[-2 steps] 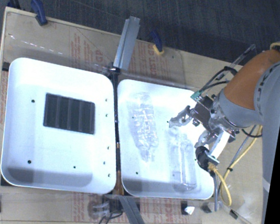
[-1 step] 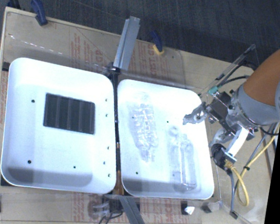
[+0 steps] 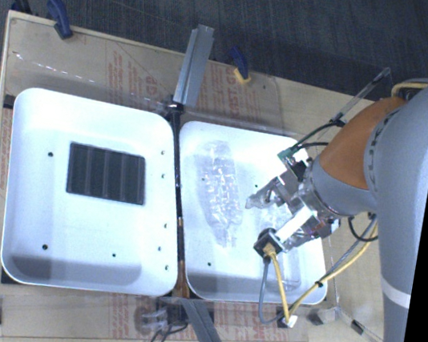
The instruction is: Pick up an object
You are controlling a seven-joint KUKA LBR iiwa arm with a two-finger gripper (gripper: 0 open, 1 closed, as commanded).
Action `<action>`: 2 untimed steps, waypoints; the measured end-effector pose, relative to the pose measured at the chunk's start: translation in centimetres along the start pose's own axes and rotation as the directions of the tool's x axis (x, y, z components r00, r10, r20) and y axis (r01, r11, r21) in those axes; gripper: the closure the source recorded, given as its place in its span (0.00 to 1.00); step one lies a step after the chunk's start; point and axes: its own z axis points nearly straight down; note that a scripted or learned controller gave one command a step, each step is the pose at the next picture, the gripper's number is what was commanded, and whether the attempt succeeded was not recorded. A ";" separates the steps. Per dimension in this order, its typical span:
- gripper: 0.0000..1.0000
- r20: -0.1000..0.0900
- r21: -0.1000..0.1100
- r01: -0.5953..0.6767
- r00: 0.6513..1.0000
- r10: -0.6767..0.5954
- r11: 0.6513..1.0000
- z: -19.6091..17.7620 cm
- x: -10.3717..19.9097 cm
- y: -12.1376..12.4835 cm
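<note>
A clear plastic bottle [image 3: 221, 192] lies in the right bin [image 3: 203, 282], running from upper left to lower right along the bin's left half. My gripper [image 3: 258, 200] hovers low over the right bin, just right of the bottle's middle and close to it. Whether it touches the bottle cannot be made out. A dark grey ribbed rectangular block [image 3: 106, 173] lies flat in the middle of the left bin [image 3: 22, 248].
The arm's grey body and orange band [image 3: 356, 145] cover the right bin's right side. A yellow cable [image 3: 282, 295] loops over that bin's lower right corner. Blue clamps [image 3: 59, 17] sit on the bench's far edge, and a metal bar [image 3: 193, 65] stands between the bins.
</note>
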 end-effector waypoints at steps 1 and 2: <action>0.00 -0.004 -0.005 -0.037 0.999 0.037 0.999 -6.5 -2.5 3.1; 0.00 -0.001 0.001 -0.339 0.941 0.339 0.941 -0.6 2.5 -3.3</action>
